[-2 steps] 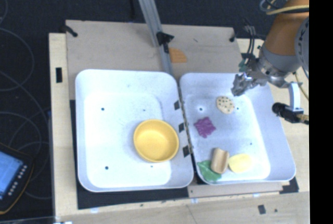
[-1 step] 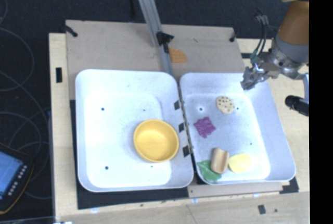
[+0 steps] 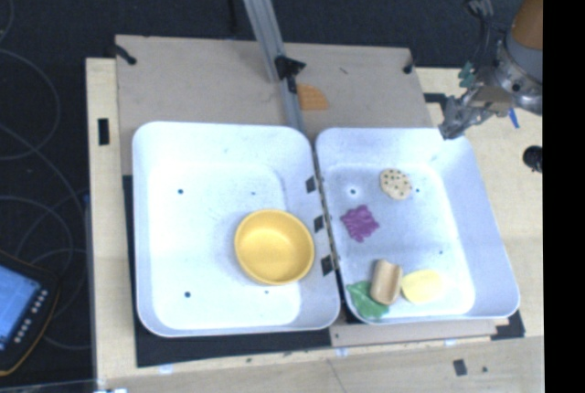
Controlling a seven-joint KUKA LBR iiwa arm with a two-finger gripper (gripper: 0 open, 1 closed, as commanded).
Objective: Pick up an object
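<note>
The right bin (image 3: 475,199) holds a round speckled cookie (image 3: 395,183), a purple lumpy piece (image 3: 359,222), a tan cylinder (image 3: 385,281), a yellow oval piece (image 3: 421,286) and a green piece (image 3: 363,299) at its front left corner. A yellow bowl (image 3: 273,246) sits in the left bin (image 3: 174,163). My gripper (image 3: 453,123) hangs over the right bin's far right corner, well behind and to the right of the cookie, with nothing seen between its fingers.
A grey metal post (image 3: 259,7) rises slanting from behind the seam between the bins. An orange tag (image 3: 312,97) lies on the board behind them. Cables and a tablet (image 3: 18,309) lie at the left on the floor.
</note>
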